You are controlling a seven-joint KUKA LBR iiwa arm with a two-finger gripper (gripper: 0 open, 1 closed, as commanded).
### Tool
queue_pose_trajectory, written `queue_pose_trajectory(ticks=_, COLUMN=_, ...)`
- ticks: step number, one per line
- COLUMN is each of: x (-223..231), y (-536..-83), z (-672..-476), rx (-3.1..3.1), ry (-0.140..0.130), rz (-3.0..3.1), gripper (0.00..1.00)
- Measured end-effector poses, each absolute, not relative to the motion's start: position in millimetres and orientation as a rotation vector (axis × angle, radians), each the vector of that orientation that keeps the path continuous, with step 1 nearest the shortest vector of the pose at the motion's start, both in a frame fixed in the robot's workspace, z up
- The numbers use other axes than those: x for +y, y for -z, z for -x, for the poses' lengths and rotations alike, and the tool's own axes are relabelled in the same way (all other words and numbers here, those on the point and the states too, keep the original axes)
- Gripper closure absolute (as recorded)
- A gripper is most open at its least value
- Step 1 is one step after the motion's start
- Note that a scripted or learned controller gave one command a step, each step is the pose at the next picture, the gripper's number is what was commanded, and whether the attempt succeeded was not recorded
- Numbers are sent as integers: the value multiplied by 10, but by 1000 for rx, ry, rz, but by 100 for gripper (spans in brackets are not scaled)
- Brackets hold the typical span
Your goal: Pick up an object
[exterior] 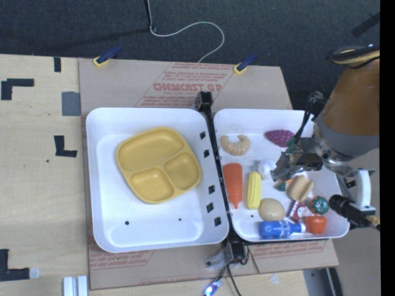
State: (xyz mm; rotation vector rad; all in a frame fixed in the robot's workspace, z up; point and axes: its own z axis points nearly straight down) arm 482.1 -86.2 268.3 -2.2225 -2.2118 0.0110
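Note:
The right bin [247, 117] holds several toy foods. A croissant [236, 144] and purple grapes [279, 137] lie at the back. An orange carrot [232, 184] and a yellow corn cob [253, 190] lie in the middle. A tan potato [271, 209], a blue bottle [279, 229], a red piece [315, 225] and a green ball [320, 205] sit along the front. My gripper [285, 171] hangs low over the right part of this bin, just above and left of a tan bun-like piece [300, 189]. Nothing shows between its tips.
The left bin [102, 165] carries a yellow divided plate [158, 164]. A black divider with clips [213, 165] runs between the bins. Both bins rest on a cardboard sheet [179, 82], and a white cable [185, 29] curls behind it.

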Motion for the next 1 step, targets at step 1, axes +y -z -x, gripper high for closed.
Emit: queue_pose_trajectory(ticks=1, x=-188, y=-3192, z=-4836, rx=-2231, ry=4, rz=2212, gripper=100)
